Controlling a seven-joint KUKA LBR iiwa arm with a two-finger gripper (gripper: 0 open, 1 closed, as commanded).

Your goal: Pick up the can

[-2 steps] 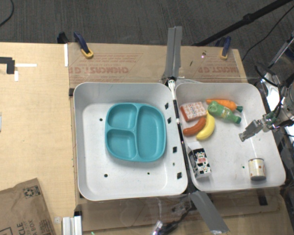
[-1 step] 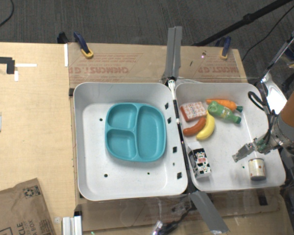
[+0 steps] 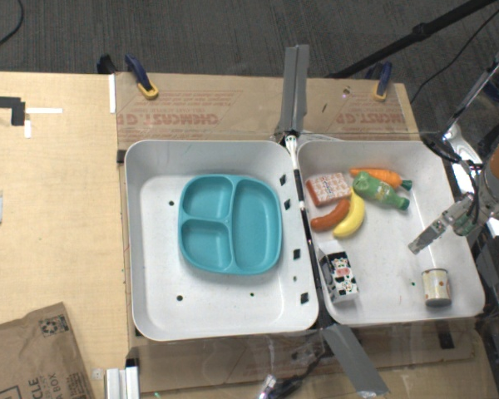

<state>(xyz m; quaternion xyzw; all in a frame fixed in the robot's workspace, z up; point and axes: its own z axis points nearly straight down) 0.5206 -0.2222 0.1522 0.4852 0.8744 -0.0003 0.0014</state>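
**A:** Going from the left, what did you have on the counter (image 3: 50, 223)?

**B:** You had the left bin (image 3: 150, 298) with a teal divided plate (image 3: 230, 224) in its middle. In the right bin (image 3: 391, 293), a cluster at about eleven o'clock: a red packet (image 3: 328, 188), a sausage (image 3: 329, 215), a banana (image 3: 353, 215), a green bottle (image 3: 381, 191), a carrot (image 3: 377, 175). A small cow-print carton (image 3: 339, 275) sat at seven o'clock.

**A:** And the can?

**B:** The can (image 3: 436, 287) lay at five o'clock in the right bin, by the rim: short, silvery metal, pale band, apparently on its side.

**A:** How far along were you?

**B:** Not far, I judged. Your hand (image 3: 432, 233) hung just above the can, apart from it, at the can's twelve o'clock. It pinched nothing; whether spread or pressed together, I could not tell. Descent, grasp and lift all remained.
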